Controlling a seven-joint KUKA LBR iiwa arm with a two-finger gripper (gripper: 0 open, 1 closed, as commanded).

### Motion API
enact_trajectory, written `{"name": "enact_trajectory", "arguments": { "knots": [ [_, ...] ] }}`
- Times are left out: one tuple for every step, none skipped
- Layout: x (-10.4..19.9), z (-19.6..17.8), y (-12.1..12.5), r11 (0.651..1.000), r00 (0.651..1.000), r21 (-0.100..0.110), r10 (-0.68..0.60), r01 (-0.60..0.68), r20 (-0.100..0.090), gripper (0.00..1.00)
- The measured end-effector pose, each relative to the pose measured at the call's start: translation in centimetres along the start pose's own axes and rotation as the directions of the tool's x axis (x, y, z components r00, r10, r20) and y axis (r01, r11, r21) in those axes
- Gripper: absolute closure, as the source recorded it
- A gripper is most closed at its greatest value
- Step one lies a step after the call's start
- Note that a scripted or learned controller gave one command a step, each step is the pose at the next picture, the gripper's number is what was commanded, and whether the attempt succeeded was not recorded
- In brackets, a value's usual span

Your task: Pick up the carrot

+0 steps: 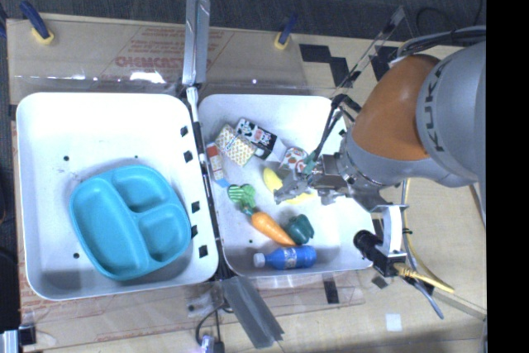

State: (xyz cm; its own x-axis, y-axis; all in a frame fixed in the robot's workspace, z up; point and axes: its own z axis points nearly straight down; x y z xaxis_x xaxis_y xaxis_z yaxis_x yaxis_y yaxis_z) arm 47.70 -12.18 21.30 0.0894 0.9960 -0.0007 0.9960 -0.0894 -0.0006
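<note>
Grey w/ an orange band, the arm (pixel 413 128) comes in from the right side of the view and hangs over the right part of the right bin (pixel 248 267). The counter (pixel 99 41) under it looks like brown cardboard, w/ blue clips at its far edge. The left bin (pixel 41 120) is white and shallow, and it carries a light blue tray (pixel 128 221) w/ three compartments, lying in the near half of the bin. The right bin is touching the left one along a dark divider and it holds approx. eight small things. The claw (pixel 291 188) is low at the middle of the right bin, pointing to the left, just beside a yellow item (pixel 272 178); I cannot tell if its fingers are apart or together, bc the metal parts blur together there. The blue bottle (pixel 287 258) lies on its side by the near wall. The carrot (pixel 271 229) is orange, lies free on the bin floor just above the bottle, slanted, w/ its green leafy top (pixel 242 196) toward the upper left; it is near the claw but apart from it. A dark green item (pixel 299 226) sits just right of the carrot. Farther back are a checkered box (pixel 235 147) and a black-white carton (pixel 256 136), touching each other.
</note>
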Motion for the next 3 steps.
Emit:
{"name": "enact_trajectory", "arguments": {
  "knots": [
    [1.7,12.2,-0.3,0.924,0.924,0.002,-0.381,0.381,-0.003,0.0],
    [6.7,2.1,-0.6,0.971,0.971,0.001,-0.24,0.24,-0.001,0.0],
    [2.3,11.4,-0.2,0.904,0.904,0.003,-0.428,0.428,-0.003,0.0]
  ]
}}
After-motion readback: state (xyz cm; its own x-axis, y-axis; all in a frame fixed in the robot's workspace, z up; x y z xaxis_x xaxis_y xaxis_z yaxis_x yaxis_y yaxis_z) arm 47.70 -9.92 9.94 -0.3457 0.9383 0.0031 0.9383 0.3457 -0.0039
